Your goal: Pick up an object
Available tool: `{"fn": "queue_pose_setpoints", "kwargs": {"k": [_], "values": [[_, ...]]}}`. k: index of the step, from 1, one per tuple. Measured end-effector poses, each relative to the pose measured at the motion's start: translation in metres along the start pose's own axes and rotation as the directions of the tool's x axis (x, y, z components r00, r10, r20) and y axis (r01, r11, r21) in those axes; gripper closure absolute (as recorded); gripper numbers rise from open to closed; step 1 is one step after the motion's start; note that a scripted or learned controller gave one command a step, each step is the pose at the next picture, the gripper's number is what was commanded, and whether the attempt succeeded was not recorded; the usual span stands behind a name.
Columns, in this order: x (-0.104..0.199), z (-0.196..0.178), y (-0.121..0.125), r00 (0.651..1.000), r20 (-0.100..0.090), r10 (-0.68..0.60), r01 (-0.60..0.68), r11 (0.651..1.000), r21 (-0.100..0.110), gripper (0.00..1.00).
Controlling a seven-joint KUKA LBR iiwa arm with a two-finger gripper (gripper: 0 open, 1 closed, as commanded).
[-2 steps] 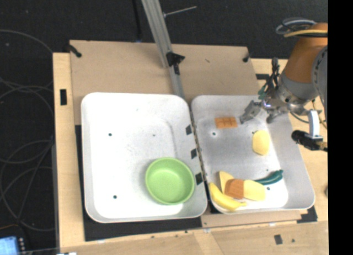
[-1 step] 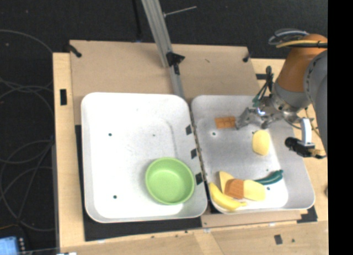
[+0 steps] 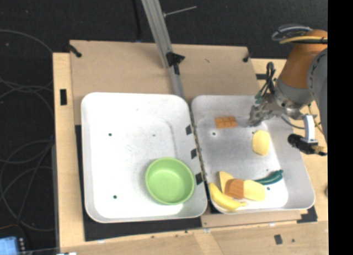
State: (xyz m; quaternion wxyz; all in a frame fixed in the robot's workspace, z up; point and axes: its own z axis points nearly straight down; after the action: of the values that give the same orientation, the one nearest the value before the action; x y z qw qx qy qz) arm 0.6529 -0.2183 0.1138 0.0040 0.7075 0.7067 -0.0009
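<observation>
My gripper [image 3: 256,117] hangs over the far part of the right bin [image 3: 237,105], with nothing seen between its fingers. A small orange waffle-like square [image 3: 225,122] lies on the bin floor to the gripper's left. A yellow lemon-like piece [image 3: 261,142] lies just in front of the gripper. At the bin's near edge lie a banana [image 3: 224,199], a brown and yellow block [image 3: 242,189] and a dark green thing [image 3: 271,178].
The left bin [image 3: 127,121] holds a green bowl [image 3: 169,180] near its front right corner. A metal pole [image 3: 160,33] slants up from between the bins at the back. Cables lie on the dark floor at the left.
</observation>
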Motion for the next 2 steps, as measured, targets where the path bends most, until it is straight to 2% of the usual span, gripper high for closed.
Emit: {"fn": "queue_pose_setpoints", "kwargs": {"k": [2], "values": [[-0.007, -0.103, 0.009, 1.000, -0.007, -0.004, 0.004, 1.000, 0.001, 1.00]]}}
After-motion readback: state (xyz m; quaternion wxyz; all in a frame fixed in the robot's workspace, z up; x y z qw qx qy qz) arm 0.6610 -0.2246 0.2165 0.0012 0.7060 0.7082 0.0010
